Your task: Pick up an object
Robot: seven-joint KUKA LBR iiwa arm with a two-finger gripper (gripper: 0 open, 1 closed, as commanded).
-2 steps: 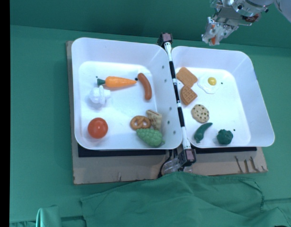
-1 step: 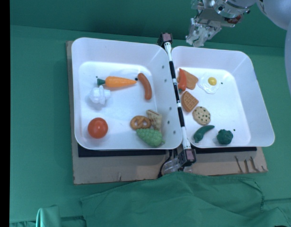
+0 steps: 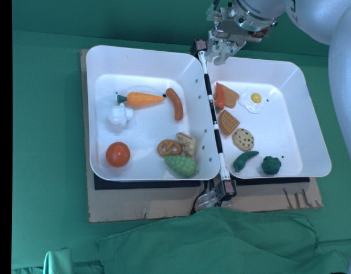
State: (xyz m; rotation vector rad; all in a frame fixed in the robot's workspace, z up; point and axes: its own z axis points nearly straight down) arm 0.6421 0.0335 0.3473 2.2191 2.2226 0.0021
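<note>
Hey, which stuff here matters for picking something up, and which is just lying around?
For the job:
gripper, above the bins' far edge
carrot
sausage
tomato
pretzel
fried egg
waffle
cookie
broccoli

Lying about:
cardboard sheet
green cloth
checkered bar between bins

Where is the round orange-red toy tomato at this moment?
The round orange-red toy tomato lies in the near left corner of the left shallow white bin, below the white toy garlic and left of the brown toy pretzel.

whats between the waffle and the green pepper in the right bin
In the camera view, the round cookie lies between the waffle and the green pepper, apart from both on the right bin floor.
</note>
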